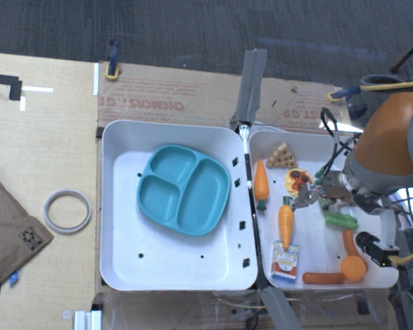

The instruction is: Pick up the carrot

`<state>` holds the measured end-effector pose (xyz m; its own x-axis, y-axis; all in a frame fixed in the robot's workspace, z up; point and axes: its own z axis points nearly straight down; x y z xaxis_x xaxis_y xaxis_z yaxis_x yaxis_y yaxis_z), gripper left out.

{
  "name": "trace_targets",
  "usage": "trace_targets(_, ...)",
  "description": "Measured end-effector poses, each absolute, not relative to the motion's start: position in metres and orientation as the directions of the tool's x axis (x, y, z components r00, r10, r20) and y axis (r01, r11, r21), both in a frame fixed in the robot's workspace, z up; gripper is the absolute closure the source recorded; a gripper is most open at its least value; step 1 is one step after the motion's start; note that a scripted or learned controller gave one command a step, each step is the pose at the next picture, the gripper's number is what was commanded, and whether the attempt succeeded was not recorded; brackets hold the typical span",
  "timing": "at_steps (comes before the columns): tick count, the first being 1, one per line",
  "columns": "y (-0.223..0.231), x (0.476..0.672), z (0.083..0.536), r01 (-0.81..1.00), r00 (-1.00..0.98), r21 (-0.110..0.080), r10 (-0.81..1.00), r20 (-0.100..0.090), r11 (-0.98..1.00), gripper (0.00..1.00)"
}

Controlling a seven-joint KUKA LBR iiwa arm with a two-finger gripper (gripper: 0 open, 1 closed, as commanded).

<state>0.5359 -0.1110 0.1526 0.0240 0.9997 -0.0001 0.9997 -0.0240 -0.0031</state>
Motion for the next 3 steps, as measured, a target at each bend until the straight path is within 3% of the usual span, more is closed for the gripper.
trace_targets(1,-0.107,0.508,0.164,0.987,-0.162,-0.002,0.987,0.001,0.162,0.00)
trace_targets(2,-0.101,0.497,0.091,0.995,-0.099,-0.001,0.995,0.000,0.099,0.00)
trace_targets(3,-0.102,0.497,0.100,0.996,-0.094,-0.002,0.996,0.000,0.094,1.00)
